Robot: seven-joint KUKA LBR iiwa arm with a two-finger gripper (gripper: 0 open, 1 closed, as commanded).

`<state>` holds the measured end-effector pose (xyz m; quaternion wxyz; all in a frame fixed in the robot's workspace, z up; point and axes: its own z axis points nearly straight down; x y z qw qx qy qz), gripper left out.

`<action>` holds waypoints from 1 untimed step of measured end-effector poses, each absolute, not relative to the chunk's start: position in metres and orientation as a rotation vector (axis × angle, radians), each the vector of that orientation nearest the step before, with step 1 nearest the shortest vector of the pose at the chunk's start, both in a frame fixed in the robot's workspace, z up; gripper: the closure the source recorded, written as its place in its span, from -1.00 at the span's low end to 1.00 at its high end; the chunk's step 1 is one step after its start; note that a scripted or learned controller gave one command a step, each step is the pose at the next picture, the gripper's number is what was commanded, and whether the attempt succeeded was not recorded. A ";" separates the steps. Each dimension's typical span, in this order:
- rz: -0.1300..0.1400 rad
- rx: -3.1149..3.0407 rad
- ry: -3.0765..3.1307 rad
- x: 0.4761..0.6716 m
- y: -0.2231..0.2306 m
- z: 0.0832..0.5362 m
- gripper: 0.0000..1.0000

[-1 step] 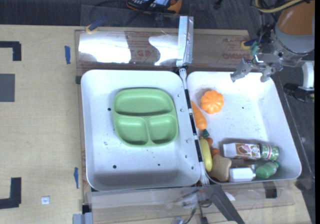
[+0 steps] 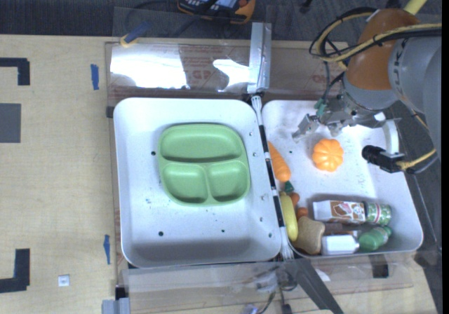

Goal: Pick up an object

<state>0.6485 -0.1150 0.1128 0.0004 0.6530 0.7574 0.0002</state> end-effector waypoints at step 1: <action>0.007 2.173 2.262 0.607 -0.144 0.088 -1.00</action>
